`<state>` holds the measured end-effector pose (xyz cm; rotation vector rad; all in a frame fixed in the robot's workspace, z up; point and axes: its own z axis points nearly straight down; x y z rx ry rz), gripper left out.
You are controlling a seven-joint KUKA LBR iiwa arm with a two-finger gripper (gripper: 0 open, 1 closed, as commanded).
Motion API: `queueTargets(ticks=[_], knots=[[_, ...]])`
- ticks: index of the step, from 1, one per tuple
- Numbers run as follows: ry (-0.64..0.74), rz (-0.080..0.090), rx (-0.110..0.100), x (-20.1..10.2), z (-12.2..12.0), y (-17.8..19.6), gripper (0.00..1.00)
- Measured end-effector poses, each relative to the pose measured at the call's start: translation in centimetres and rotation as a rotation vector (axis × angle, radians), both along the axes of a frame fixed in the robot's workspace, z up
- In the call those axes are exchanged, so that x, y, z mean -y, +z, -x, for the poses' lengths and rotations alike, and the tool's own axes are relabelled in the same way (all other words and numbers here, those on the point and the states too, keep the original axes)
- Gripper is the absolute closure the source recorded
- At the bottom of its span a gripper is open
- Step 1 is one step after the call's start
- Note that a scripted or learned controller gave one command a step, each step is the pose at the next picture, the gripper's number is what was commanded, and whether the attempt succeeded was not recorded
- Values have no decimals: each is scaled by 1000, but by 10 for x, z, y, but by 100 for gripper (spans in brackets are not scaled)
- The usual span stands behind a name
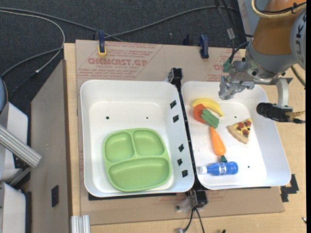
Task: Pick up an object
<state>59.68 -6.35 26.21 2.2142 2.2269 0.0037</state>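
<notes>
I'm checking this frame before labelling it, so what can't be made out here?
- Gripper: small and dark against the right white bin; finger state unreadable.
- Red object: partly covered by the green block and yellow banana; identity unclear.
- Grey and orange arm: cut off by the top and right edges.
- Blue bottle: label too small.

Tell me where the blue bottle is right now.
The blue bottle lies on its side near the front edge of the right bin in the camera view, just below the carrot.
</notes>
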Motion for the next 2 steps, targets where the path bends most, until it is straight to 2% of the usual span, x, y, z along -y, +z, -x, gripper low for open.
queueTargets(ticks=[1,2], knots=[[1,-1,-1,-61,-14,-11,100],[-1,0,-5,-103,-19,-27,100]])
